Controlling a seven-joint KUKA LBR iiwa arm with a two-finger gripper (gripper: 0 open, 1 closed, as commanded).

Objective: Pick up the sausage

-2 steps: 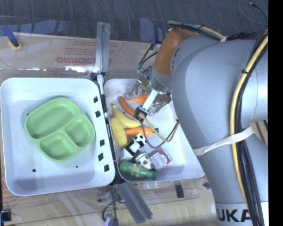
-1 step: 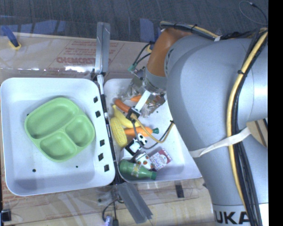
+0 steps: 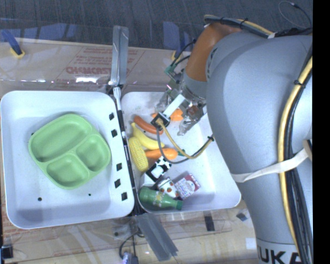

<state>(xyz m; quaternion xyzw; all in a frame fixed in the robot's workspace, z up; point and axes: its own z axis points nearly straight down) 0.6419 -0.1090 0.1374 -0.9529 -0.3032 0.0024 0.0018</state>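
While the arm is reaching in from the right, the near edge of the right bin (image 3: 223, 199) is holding a green bottle (image 3: 160, 198) lying on its side, with a red packet (image 3: 186, 186) just beside it and a small black-and-white item (image 3: 158, 169) above them. Further in, a corn cob (image 3: 137, 152) is lying along the divider, with a carrot (image 3: 160, 153) next to it and a banana (image 3: 145, 138) curving over both (the food is crowding into the bin's left half, probably because that side is simply where it was tipped in).

Beyond the banana, the sausage (image 3: 147, 125) is lying reddish-brown, touching the banana's upper edge. The gripper (image 3: 174, 116) is hanging over the back of this bin, just right of the sausage, tilted toward it; an orange piece (image 3: 177, 114) is showing right at the tool, and whether it is being gripped is unclear. Fingers apart or together: cannot tell, since wrist hardware and cable are cluttering that spot.

Judging from this, the pick is not yet made; the sausage is resting on the pile.

Left bin (image 3: 16, 202) is carrying a green divided plate (image 3: 70, 150), well apart from the work.
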